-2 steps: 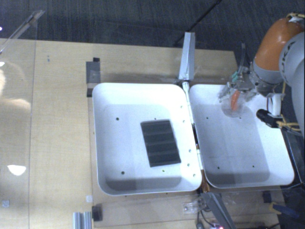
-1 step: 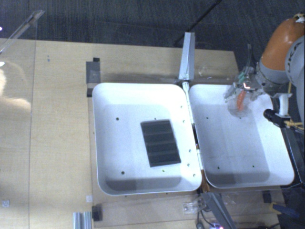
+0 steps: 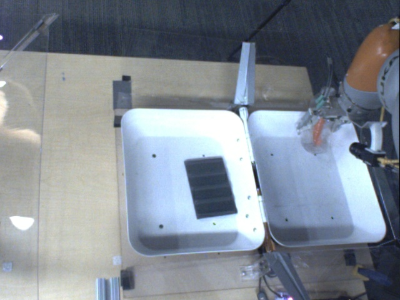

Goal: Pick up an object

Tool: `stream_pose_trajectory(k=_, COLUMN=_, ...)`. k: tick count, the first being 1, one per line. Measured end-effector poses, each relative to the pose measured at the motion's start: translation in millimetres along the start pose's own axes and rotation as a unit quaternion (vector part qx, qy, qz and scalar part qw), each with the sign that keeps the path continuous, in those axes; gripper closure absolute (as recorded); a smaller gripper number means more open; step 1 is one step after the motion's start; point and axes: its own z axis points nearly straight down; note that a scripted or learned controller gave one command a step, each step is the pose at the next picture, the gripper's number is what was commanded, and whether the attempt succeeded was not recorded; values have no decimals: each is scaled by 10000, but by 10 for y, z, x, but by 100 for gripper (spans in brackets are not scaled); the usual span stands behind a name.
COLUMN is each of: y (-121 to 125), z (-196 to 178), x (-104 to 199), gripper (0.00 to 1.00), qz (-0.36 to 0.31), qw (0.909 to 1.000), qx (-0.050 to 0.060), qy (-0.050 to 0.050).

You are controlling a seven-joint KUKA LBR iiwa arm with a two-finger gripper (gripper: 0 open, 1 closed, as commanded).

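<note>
As the arm point(image 3: 375, 67) reaches in from my right, its claw point(image 3: 317, 129) hangs over the far corner of the right bin point(image 3: 325, 230), with a small orange-red thing point(image 3: 318, 130) showing at its tip. Whether that sliver is an object caught between the fingers or part of the claw itself I cannot tell from up here; the blur around it hides the grip, so I will not call it clenched or released.

The one plain candidate for picking lies well apart from the claw: a dark ribbed slab point(image 3: 210, 187) flat on the floor of the left bin point(image 3: 144, 167), tilted a little against the bin's walls and nowhere near any edge. Nothing touches it.

On my reading the task stands in one of two places. If the orange-red thing is a grasped object, the pick is made and what is left is a clean lift clear of the right bin. If it is not, nothing is in hand and the whole job remains: cross the divider, come down on the slab and close.

The pale wooden tabletop point(image 3: 75, 167) around both bins carries brackets and clamps, none of them part of this job.
</note>
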Motion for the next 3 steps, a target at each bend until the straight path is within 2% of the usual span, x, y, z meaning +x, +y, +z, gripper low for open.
stream_pose_trajectory(k=1, y=32, z=16, x=-132, gripper=0, qz=-83, qw=9999, qx=51, qy=76)
stream_pose_trajectory(k=2, y=41, z=-116, x=-152, gripper=100, qz=-97, qw=9999, qx=40, qy=49)
stream_pose_trajectory(k=3, y=22, z=-633, x=729, gripper=100, qz=-437, qw=9990, qx=83, qy=88)
